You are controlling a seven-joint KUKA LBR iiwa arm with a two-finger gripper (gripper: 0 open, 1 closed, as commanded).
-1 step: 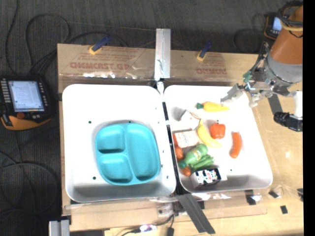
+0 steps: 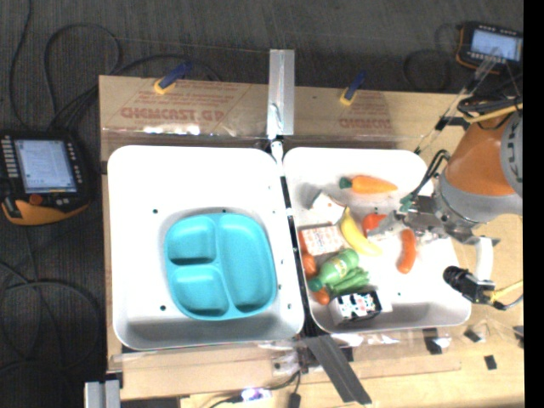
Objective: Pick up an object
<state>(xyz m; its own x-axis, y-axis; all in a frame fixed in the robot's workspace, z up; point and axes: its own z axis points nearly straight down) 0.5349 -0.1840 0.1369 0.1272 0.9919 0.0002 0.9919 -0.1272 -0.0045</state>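
Note:
The right bin holds several toy foods. A carrot lies at its far side. Below it are a yellow banana and a small red tomato. An orange-red chili lies to their right. A printed carton, a green bottle and a black-and-white box crowd the bin's left side. My gripper hangs low over the right half of this bin, just right of the tomato and above the chili. I see nothing held in it.
The left bin holds a teal divided plate. A metal divider stands between the bins at the back. The arm's orange band and a black fitting overhang the right bin's right wall. A pendant lies far left.

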